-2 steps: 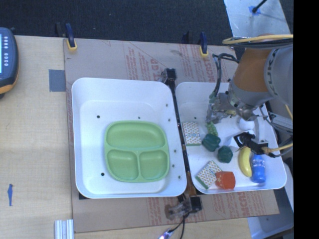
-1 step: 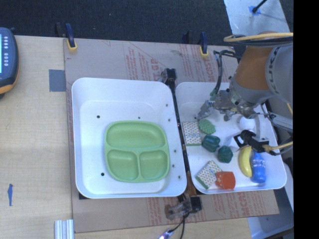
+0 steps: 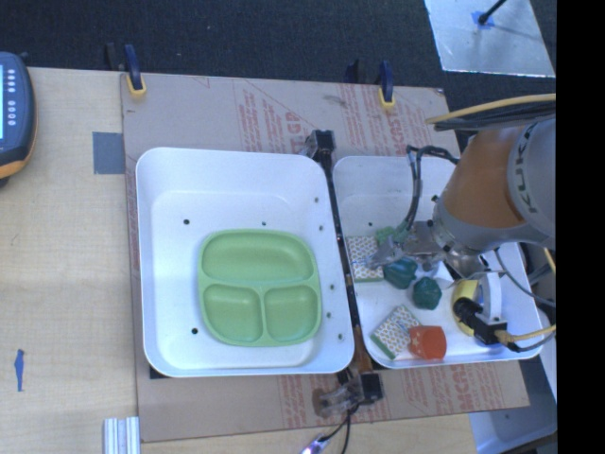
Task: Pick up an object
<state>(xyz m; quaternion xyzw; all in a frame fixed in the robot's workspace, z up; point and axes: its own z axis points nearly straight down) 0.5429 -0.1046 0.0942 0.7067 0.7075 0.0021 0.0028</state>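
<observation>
The right bin [image 3: 373, 183] holds several small things: a teal lump [image 3: 401, 272], a dark green lump [image 3: 426, 292], a red-orange block [image 3: 427, 342], a patterned card [image 3: 394, 328] and another patterned piece [image 3: 362, 253] by the bin's left wall. My gripper [image 3: 395, 242] is low in this bin, just above the teal lump, with a small green thing [image 3: 385, 237] at its tip. I cannot see from here whether anything sits between its fingers. The arm's grey and orange body covers the bin's right part.
The left bin [image 3: 170, 197] carries a green three-compartment plate [image 3: 259, 286]. A dark device [image 3: 13, 112] lies at the bench's far left edge. Blue clamps [image 3: 134, 72] hold the cardboard at the back. A black clip [image 3: 322, 143] sits between the bins.
</observation>
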